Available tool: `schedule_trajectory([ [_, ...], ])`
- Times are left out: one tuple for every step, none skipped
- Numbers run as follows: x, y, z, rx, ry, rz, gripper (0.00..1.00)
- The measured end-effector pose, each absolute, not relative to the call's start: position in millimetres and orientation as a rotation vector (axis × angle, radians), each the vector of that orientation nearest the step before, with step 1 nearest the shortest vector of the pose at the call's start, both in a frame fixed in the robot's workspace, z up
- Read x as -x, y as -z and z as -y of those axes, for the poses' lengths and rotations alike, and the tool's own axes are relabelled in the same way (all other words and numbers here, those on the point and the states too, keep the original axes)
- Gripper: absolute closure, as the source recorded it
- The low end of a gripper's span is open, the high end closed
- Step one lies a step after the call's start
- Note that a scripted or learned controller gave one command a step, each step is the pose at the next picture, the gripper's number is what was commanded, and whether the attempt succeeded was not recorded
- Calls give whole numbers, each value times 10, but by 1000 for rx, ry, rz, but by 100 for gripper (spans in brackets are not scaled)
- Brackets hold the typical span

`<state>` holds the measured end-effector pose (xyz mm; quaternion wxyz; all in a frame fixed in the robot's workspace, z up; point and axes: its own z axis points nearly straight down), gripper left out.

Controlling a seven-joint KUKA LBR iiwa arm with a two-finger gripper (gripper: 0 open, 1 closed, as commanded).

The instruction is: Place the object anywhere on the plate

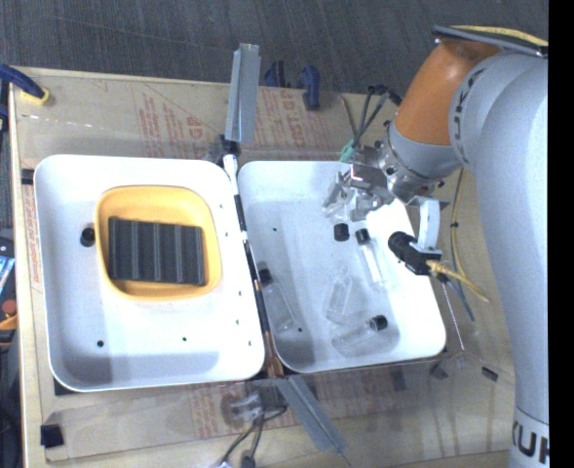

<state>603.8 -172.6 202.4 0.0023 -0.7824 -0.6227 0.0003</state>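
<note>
One fixed overhead camera, slanted down over both bins (62, 359)

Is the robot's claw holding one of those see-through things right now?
I can't tell. The gripper sits low over the right bin, near some clear objects, but nothing shows plainly between its fingers.

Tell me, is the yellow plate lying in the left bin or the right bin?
In the left bin. The yellow plate lies flat inside its white walls, with a dark ribbed block on it.

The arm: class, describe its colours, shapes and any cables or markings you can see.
The arm is a thick, rounded grey tube with an orange band above the wrist. Thin dark cables loop beside the wrist, and black lettering shows low on the casing. The gripper is a small, pale metallic assembly.
</note>
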Motion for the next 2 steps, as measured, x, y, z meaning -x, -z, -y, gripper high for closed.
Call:
schedule_trajectory([
  [-5806,-1971,1425,2235,-6,2199,100],
  [-6012,-2203,1051,2051,-4,2377,100],
])
